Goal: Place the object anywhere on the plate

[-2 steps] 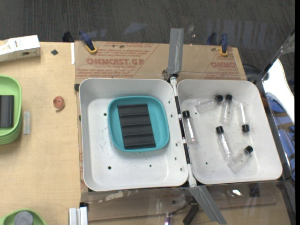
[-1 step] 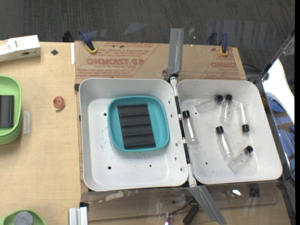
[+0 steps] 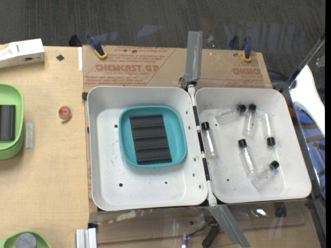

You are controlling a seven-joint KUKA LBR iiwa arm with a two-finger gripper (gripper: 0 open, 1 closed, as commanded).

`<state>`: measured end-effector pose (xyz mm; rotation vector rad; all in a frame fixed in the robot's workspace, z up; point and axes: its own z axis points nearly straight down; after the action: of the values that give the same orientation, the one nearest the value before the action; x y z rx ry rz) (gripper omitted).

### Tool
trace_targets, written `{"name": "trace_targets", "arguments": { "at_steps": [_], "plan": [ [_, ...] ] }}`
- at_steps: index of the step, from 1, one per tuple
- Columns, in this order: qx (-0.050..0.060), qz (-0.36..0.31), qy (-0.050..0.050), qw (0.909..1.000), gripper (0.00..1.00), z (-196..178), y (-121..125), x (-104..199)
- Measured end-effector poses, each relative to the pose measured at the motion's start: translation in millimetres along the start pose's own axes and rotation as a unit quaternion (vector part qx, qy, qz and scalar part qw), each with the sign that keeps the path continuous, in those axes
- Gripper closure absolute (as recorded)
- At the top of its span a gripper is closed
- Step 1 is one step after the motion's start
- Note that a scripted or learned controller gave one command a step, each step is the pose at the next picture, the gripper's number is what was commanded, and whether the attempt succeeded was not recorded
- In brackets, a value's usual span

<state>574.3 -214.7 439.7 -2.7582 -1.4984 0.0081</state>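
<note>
Clear vials with black caps [image 3: 248,159], six by count, lie scattered in the right bin [image 3: 295,185]; none moved. Teal plate [image 3: 178,138] sits in the left bin [image 3: 103,180], carrying a dark ribbed insert [image 3: 150,138] but no vial. Tool state: cannot tell. Judgement: task not started; pick, transfer and placement all remain.
</note>
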Motion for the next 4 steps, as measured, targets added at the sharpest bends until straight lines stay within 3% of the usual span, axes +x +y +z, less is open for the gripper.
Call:
{"name": "trace_targets", "arguments": {
  "at_steps": [1,2,3,4],
  "plan": [
    [-0.001,0.045,0.000,0.9990,0.00,0.4,29.4,18.9],
    [-0.001,0.096,0.000,0.9954,0.00,-0.5,33.5,21.1],
    [-0.001,0.105,0.000,0.9945,0.00,0.3,59.6,36.5],
    [0.000,0.119,0.000,0.9929,0.00,0.8,59.4,36.4]
  ]
}}
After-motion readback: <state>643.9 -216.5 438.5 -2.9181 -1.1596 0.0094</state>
